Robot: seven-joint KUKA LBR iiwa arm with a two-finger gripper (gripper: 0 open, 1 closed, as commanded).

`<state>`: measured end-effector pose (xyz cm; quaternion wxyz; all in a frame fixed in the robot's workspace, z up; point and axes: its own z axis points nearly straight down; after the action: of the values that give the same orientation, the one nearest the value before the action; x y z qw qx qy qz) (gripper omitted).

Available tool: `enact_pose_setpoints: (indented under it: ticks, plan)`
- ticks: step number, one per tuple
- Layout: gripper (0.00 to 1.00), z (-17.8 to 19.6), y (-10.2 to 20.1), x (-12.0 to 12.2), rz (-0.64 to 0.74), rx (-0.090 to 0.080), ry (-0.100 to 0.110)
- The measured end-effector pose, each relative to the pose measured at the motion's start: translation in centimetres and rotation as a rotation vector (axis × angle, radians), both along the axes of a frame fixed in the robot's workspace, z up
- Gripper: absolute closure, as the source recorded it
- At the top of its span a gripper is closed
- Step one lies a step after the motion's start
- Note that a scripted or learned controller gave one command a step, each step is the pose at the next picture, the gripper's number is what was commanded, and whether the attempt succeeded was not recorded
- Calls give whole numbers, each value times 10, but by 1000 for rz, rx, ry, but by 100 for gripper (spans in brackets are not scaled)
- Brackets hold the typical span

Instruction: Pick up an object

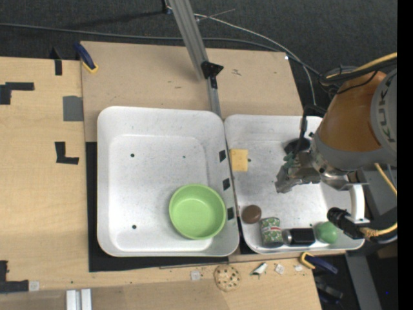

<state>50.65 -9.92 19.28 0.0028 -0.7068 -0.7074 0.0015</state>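
The right bin (pixel 261 129) holds a yellow block (pixel 239 159) near its left wall. A brown round piece (pixel 251 212), a green-labelled can (pixel 270 231), a black oblong object (pixel 300 236) and a green rounded object (pixel 327 232) line its front edge. My gripper (pixel 288 176) hangs low over the middle of this bin, right of the yellow block and above the can. It sits apart from all these objects. The arm's orange and grey body (pixel 355 128) covers the bin's right side.
A green bowl (pixel 197 211) sits at the front right of the left bin (pixel 129 118). A slanted metal pole (pixel 193 37) runs down to the bins' shared back corner. A speckled round piece (pixel 225 278) and small scraps lie on the bench in front.
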Motion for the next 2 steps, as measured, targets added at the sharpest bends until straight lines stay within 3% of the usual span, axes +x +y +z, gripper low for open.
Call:
enact_pose_setpoints:
  ticks: [1,2]
  plan:
    - [0,0,0,0,0,0,0]
    - [0,-52,-7,2,-1,0,7]
